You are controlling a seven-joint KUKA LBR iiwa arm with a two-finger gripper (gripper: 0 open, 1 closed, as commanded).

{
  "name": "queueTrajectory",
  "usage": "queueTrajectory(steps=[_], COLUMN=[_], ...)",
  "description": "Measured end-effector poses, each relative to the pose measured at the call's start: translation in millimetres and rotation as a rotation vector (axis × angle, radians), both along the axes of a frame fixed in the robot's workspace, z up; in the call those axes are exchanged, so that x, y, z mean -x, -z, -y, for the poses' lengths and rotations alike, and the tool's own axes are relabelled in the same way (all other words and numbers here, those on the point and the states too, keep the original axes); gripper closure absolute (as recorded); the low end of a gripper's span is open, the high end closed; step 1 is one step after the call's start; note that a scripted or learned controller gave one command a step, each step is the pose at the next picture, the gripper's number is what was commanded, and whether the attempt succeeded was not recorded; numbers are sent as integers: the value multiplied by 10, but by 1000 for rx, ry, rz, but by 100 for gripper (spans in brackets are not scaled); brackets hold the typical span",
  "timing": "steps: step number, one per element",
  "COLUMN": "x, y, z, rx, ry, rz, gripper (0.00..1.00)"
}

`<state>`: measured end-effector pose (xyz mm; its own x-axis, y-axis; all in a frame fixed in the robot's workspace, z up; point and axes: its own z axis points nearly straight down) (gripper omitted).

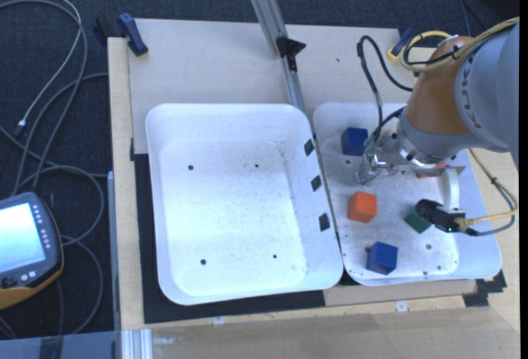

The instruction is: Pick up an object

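Note:
My gripper [369, 167] hangs low over the middle of the right bin [462, 266], reaching in from the right. It sits between a dark blue cube [355, 141] just above it and an orange cube [361, 206] just below it. A second blue cube [381, 257] lies near the bin's front edge. A small green block [416, 222] lies to the right, partly covered by a black part of the arm. No object shows in the gripper.
The left bin [165, 143] adjoins the right one, with black clips [317, 182] along the shared wall. A slanted metal pole [266, 2] rises behind the bins. Cables [375, 77] loop at the back right.

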<state>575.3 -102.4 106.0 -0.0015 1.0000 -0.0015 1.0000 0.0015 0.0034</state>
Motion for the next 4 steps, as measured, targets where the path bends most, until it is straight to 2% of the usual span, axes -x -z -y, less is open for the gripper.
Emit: queueTrajectory(steps=[1,2,3,4], x=[12,304,285,941], y=[-8,70,-42,-1002], z=[-1,-162,-157,-898], rx=[-1,-5,-4,-5], ry=[1,1,1,-6], rz=[-2,-9,-4,0], gripper=[0,0,100,100])
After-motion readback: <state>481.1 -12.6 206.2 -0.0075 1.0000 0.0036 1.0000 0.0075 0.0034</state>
